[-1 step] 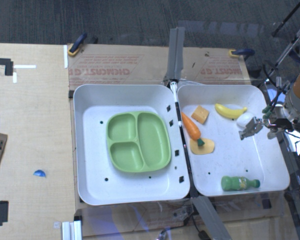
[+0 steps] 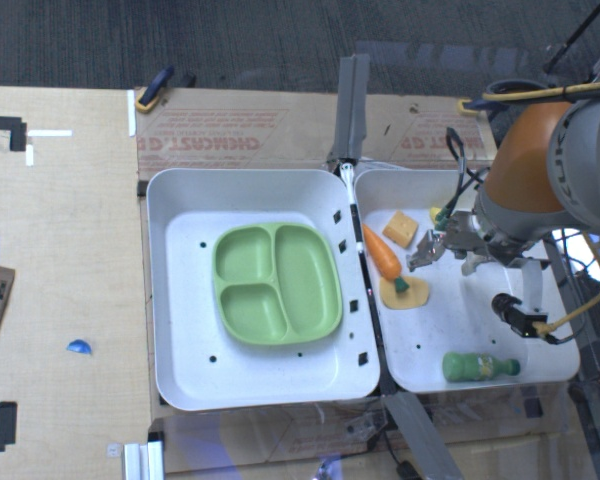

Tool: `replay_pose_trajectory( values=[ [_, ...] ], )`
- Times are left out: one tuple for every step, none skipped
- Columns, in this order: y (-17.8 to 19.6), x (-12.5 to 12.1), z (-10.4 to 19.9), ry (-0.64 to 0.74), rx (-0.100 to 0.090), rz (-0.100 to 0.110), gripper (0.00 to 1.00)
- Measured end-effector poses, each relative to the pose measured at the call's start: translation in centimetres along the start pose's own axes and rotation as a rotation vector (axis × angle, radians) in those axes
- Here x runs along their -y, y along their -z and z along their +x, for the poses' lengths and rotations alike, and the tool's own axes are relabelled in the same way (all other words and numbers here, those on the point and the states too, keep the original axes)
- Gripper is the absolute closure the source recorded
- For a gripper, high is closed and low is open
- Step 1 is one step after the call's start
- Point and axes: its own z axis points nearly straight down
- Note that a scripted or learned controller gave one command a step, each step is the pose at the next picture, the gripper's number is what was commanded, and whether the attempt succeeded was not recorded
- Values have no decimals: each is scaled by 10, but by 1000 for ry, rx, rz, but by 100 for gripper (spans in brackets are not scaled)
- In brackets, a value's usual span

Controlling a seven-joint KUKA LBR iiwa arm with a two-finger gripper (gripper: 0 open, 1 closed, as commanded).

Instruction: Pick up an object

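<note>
In the right bin (image 2: 540,368), an orange carrot (image 2: 382,252) with a green top lies by the left wall. A tan cube (image 2: 401,229) sits just behind it. A flat yellow disc (image 2: 408,294) lies at the carrot's near end. A green bottle (image 2: 479,367) lies on its side near the front wall. My gripper (image 2: 425,254) hangs over the bin's left half, just right of the carrot and above the disc, with nothing seen held in it.
The left bin (image 2: 180,368) holds a green three-part plate (image 2: 278,283). A grey divider post (image 2: 351,108) stands behind the wall between the two bins. The arm's orange band (image 2: 525,158) and cables (image 2: 525,313) hang over the right bin's right half.
</note>
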Motion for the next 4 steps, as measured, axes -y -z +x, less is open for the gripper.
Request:
replay_pose_trajectory(
  values=[
    [-23, -4, 16, 238, 0, -2, 0],
    [-23, 73, 2, 416, 0, -2, 0],
    [-23, 21, -5, 191, 1, -4, 0],
    [-22, -69, -19, 204, 2, -4, 0]
  ],
)
